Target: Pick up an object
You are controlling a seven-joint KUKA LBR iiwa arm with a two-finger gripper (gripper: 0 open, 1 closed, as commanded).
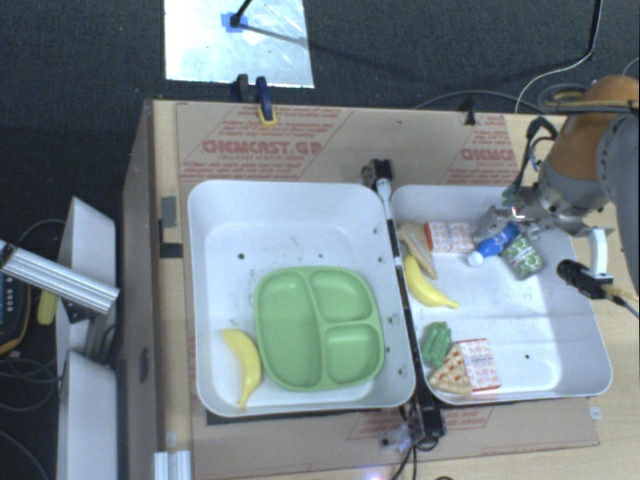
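bins [300, 208]: smooth white plastic | green tray [320, 326]: matt plastic | bench [300, 138]: cardboard

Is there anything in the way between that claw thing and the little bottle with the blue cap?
Nothing visible stands between them. The gripper hangs over the right bin, right at the bottle. The nearest other items, the red and white packet and the banana, lie to the bottle's left, away from the arm.

Arm [600, 143] cut by right edge
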